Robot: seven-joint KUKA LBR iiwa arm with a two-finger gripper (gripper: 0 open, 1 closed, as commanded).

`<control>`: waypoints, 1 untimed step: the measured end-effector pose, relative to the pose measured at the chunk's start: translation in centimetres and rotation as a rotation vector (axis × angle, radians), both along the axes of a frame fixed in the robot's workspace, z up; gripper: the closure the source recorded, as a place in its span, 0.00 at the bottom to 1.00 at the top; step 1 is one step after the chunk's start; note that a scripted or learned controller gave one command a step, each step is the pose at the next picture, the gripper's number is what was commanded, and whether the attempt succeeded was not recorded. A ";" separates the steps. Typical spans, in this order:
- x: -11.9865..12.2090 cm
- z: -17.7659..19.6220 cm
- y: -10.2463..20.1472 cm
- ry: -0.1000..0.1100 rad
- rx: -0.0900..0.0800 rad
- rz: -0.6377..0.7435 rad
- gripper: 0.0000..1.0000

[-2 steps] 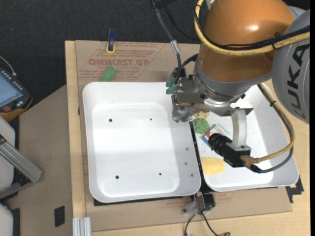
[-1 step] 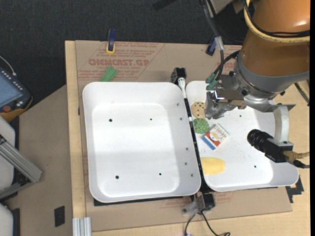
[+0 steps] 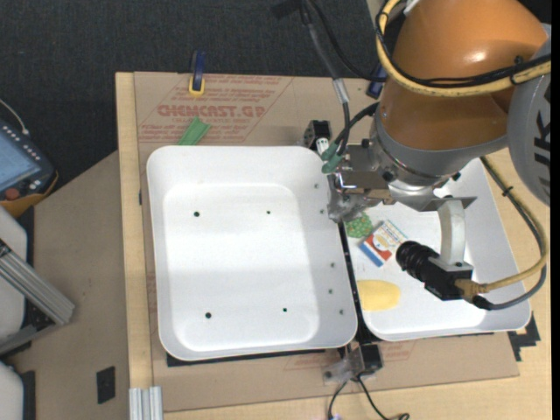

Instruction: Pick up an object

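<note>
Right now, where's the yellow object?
The yellow object lies in the right bin, near its front left corner, below the small red, white and blue packet.

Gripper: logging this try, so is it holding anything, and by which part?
Cannot be told: the gripper sits low over a green object in the right bin, its hold hidden.

Green strip (image 3: 193, 131) and blue clamp (image 3: 198, 70) on cardboard (image 3: 254, 103)

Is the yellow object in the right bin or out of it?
In: the yellow object lies on the right bin's floor near its front-left corner.
</note>
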State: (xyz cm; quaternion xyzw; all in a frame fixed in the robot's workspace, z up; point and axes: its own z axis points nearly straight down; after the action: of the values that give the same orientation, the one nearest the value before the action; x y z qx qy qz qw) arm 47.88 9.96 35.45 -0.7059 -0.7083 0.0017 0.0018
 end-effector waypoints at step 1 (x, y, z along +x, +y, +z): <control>0.0 -3.7 -5.5 0.001 -0.001 -0.009 1.00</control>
State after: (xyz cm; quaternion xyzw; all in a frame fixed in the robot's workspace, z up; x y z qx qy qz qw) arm 47.89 4.46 31.71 -0.7090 -0.7052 0.0025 0.0017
